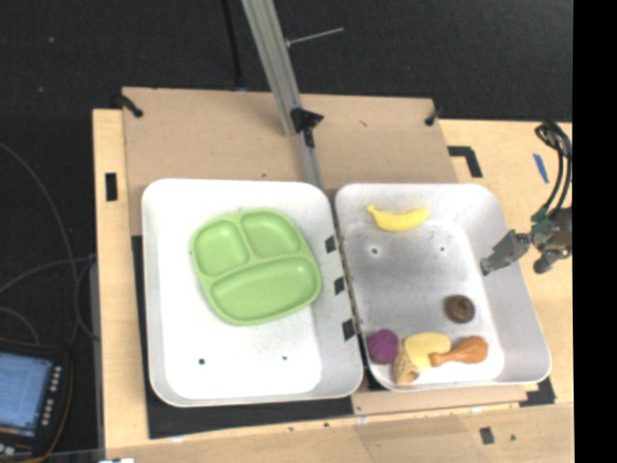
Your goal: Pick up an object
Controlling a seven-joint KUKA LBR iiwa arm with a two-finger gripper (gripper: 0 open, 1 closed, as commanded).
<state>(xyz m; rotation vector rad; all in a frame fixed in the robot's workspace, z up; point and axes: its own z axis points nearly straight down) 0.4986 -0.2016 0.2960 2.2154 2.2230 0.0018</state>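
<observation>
The right bin (420, 276) holds a yellow banana (396, 218) near its far wall. A small brown round piece (459, 308) lies toward its right side. Along the near wall sit a purple ball (383, 344), a pale yellow lump (421, 350) and an orange-brown drumstick (461, 353), close together. My gripper (503, 254) hangs at the bin's right rim, above and right of the brown piece, apart from every object. Nothing shows in its grasp.
A green divided plate (256, 266) lies in the left bin (193, 355). A slanted metal pole (274, 61) rises behind the bins. Cables (557, 177) hang at the right edge. A screen device (29, 392) sits at the lower left, off the bench.
</observation>
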